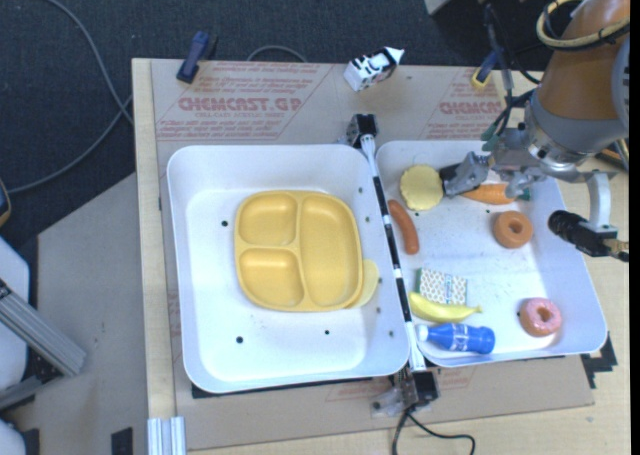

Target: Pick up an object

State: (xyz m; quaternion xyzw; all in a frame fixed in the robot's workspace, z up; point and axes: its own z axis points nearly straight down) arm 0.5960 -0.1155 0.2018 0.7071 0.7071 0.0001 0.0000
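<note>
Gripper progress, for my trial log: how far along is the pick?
Done: the gripper has reached the right bin, low beside the carrot and yellow disc. In hand: nothing visibly held. Left: grasp and lift an object.

carrot (492, 194) partly hidden behind tool (492, 175)

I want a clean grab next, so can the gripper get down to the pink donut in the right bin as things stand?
Probably yes. The pink donut lies alone near the right bin's front corner, apart from the blue bottle and the banana, with nothing above it. The gripper hangs further back over that bin.
</note>
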